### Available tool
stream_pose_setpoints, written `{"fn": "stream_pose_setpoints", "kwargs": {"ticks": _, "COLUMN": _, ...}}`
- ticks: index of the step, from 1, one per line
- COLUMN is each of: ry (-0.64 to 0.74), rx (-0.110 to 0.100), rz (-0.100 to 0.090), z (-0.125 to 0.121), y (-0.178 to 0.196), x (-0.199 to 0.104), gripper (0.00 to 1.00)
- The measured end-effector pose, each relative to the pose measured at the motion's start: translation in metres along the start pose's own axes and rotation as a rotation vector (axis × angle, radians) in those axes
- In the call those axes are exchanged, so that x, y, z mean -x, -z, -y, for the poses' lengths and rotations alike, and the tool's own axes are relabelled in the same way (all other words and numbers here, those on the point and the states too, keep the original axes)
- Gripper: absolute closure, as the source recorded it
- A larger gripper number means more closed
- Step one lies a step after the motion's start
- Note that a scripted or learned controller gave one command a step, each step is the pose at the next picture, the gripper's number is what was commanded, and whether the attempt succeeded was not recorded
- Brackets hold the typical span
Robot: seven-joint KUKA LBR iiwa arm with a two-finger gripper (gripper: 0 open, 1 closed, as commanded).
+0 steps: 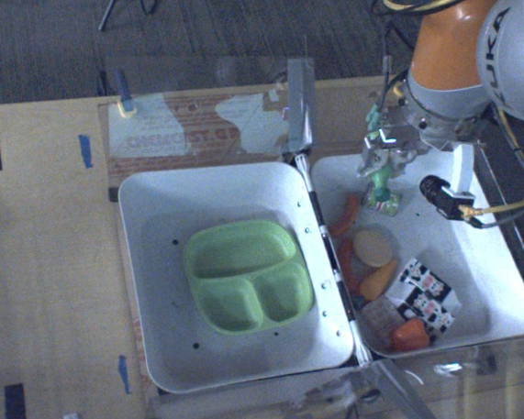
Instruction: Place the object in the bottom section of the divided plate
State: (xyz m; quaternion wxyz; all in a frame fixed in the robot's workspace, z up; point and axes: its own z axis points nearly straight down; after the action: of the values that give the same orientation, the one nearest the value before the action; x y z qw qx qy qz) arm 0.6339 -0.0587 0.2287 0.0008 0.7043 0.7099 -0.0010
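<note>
Green divided plate (246,275) sits in the left bin (143,215). Over the right bin (515,299), the gripper (381,183) seems clamped on a small green object (382,192), though the jaws are blurred.

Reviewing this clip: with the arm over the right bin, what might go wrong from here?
The hand hangs above a small green object in the crowded right bin; a grasp may slip or nudge neighbours like the round tan item. The carry must clear the wall between bins. The green divided plate has small compartments, so the drop could land wrong.
</note>
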Motion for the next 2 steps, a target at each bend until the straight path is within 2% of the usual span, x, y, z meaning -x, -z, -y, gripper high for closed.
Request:
{"fn": "stream_pose_setpoints", "kwargs": {"ticks": 1, "ry": 0.014, "rx": 0.002, "rz": -0.003, "z": 0.0206, "y": 0.0362, "x": -0.0328, "gripper": 1.0}}
{"fn": "stream_pose_setpoints", "kwargs": {"ticks": 2, "ry": 0.014, "rx": 0.002, "rz": -0.003, "z": 0.0207, "y": 0.036, "x": -0.0328, "gripper": 0.0}}
